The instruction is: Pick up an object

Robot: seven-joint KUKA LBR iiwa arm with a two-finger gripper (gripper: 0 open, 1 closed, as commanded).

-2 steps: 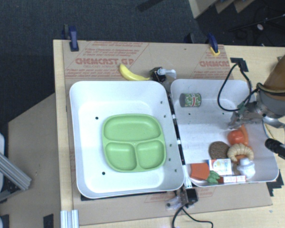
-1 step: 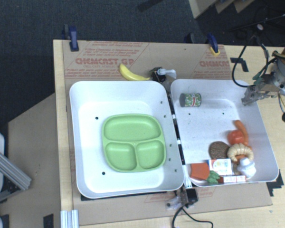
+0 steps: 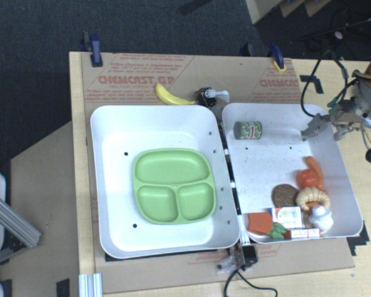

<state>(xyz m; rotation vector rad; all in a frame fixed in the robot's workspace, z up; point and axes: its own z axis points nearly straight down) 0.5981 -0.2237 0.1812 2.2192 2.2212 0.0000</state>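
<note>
Cardboard sheeting printed with red lettering (image 3: 136, 73) covers the desk, pinned at the back by a blue clamp (image 3: 96, 48) and a yellow-and-blue clamp (image 3: 276, 57), presumably so the bins do not slide.

On the left, the shallow white left bin (image 3: 108, 166) holds a pale green three-compartment plastic tray (image 3: 173, 185) lying flat near its middle. Behind that bin's back rim, a yellow toy banana (image 3: 173, 96) rests on the cardboard, outside either bin.

The shallow white right bin (image 3: 260, 159) carries the likely targets. A small green-labelled can (image 3: 248, 130) lies on its side alone near the back, well apart from everything else, which makes it the easiest pick in my judgement. Crowded into the front right corner are a brown round cookie-like piece (image 3: 285, 195), an orange carrot-like toy (image 3: 310, 173), a tan croissant-shaped toy (image 3: 313, 197) and a red flat block (image 3: 260, 222), touching or nearly so.

At the far right, the grey metal claw (image 3: 321, 127) hangs over the bin's right back rim, holding nothing; whether it is spread I cannot tell.
</note>
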